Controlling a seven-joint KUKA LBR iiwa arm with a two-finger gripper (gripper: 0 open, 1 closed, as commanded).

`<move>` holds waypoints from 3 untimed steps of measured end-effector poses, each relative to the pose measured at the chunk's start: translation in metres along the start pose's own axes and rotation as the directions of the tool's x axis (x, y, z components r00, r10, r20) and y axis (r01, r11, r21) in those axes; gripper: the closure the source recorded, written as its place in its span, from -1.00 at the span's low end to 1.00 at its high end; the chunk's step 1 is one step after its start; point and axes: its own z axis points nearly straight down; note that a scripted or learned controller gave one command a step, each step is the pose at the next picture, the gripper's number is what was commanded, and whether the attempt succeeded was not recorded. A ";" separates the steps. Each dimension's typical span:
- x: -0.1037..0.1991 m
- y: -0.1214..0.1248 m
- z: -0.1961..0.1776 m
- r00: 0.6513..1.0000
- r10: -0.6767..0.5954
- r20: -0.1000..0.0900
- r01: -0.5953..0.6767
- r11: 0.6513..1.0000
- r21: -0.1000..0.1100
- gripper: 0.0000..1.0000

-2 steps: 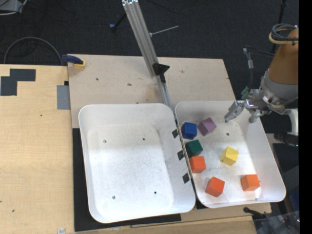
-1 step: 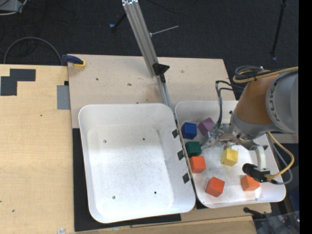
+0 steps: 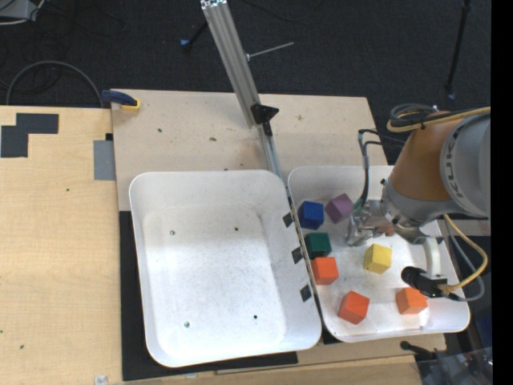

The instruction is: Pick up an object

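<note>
Right bin (image 3: 449,321) holds seven coloured blocks; end effector (image 3: 358,229) state unclear.

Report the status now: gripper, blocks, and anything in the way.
Gripper low in right bin, between purple block and yellow block. No block seen between its fingers. Blue block, green block close by.

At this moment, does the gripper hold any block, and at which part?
Nothing is held. The gripper hangs low in the right bin, between the purple block and the yellow block.
</note>
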 end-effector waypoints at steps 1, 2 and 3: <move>0.000 0.000 0.000 1.000 0.005 0.000 -0.005 1.000 0.000 -1.00; -0.001 0.000 -0.009 1.000 0.011 0.000 -0.011 1.000 0.000 1.00; -0.007 0.005 0.009 1.000 -0.007 -0.001 0.007 1.000 0.002 1.00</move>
